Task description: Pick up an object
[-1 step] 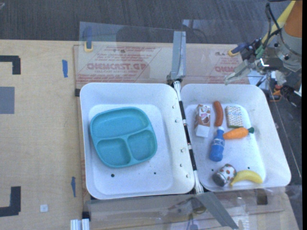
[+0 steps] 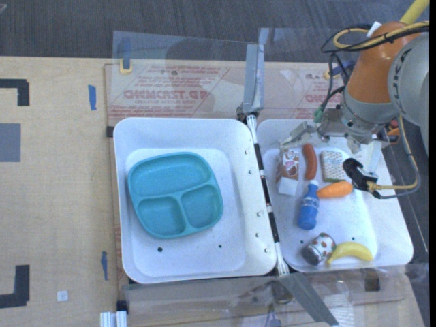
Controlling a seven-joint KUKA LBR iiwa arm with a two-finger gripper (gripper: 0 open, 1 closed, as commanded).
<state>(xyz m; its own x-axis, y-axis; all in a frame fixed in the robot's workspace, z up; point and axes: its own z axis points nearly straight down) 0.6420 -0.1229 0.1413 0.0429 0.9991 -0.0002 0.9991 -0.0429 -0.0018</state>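
The desk (image 2: 54,182) is a pale, wood-coloured top with black tape marks (image 2: 17,90) along its left side and a short strip of blue tape (image 2: 92,97) nearer the bins; beyond its far edge there is dark grey carpeted floor (image 2: 170,9). A clear sheet with faded red lettering (image 2: 177,90) lies flat at the far side, just behind the two white bins. The left bin (image 2: 235,251) carries a teal divided plate (image 2: 176,194), lying flat a little left of its middle. The right bin (image 2: 392,230) is where the loose things are. At its far end a small brown-and-white carton (image 2: 289,163), a reddish sausage (image 2: 310,160) and a square cracker (image 2: 332,165) sit side by side. Just nearer are an orange carrot (image 2: 335,190) and a blue bottle (image 2: 308,210) lying on its side. At the near end a can (image 2: 317,248) lies just beside a yellow banana (image 2: 351,252). The arm (image 2: 378,53) comes in from the right, orange band uppermost, and its claw (image 2: 332,129) hangs over the far end of the right bin, just above the sausage and the cracker. From where I stand I cannot tell how far open the claw is, and I see nothing held in it.
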